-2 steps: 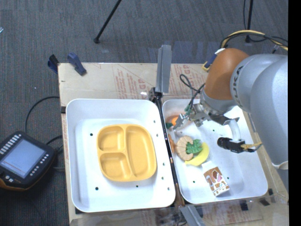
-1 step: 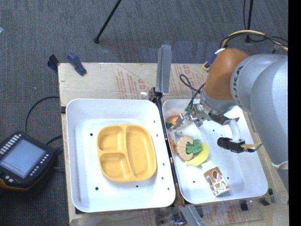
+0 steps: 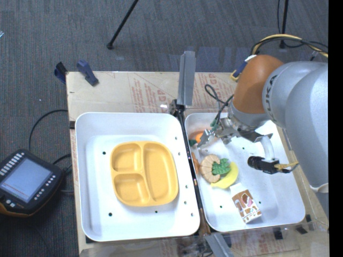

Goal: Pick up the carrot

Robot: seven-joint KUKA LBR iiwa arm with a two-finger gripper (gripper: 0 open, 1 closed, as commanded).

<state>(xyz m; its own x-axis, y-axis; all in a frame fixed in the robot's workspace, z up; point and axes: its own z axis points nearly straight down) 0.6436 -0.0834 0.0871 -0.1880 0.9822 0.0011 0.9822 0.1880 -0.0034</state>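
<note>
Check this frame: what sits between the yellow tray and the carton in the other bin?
In the camera view, between the yellow tray and the carton lie the bins' adjoining walls and the banana with a cookie-like piece.

Dark grey carpet floor (image 3: 80,25). Tripod leg (image 3: 126,17) at far centre. Teach pendant (image 3: 27,183) lies left, cabled. Blue clamps (image 3: 86,73) on bench's far-left corner.

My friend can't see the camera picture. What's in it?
A grey robot arm reaches into the right bin, its gripper near an orange carrot. The left bin holds a yellow divided plate.
</note>
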